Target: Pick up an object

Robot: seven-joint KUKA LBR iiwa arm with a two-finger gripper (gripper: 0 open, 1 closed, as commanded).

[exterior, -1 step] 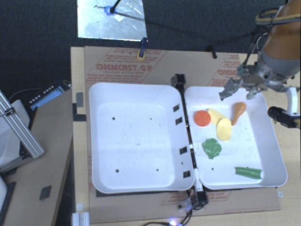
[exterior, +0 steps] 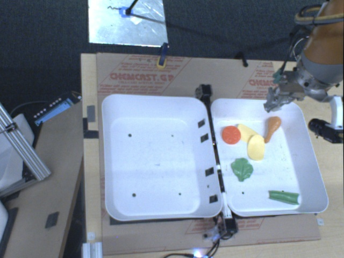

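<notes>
Camera view, looking down at a slant: two white bins sit side by side on one bench.

1. Left bin [exterior: 156, 104]: one shallow tray with four small dark dots on its floor.
2. Right bin [exterior: 309, 168]: one shallow tray holding five toy food items.
   - One red round slice [exterior: 231, 135], at 9 o'clock from the bin's centre.
   - One pale yellow wedge [exterior: 246, 130], just beside the red slice at its 3 o'clock.
   - One yellow pear-shaped piece [exterior: 256, 147], touching the wedge at its 5 o'clock.
   - One brown drumstick [exterior: 272, 127], at 1 o'clock from the pear-shaped piece and close to it.
   - One green leafy piece [exterior: 242, 169], at 6 o'clock from the pear-shaped piece, set apart from it.
   - One green pod [exterior: 283, 196], at 5 o'clock in the bin, near the front wall and well apart from the rest.
3. Arm [exterior: 322, 47]: one, entering from 3 o'clock, orange band above the wrist.
4. Gripper [exterior: 276, 104]: one, positioned over the far edge of the right bin, at 12 o'clock from the drumstick and just above it. No item is seen between its tips; how wide the tips stand cannot be told.
</notes>
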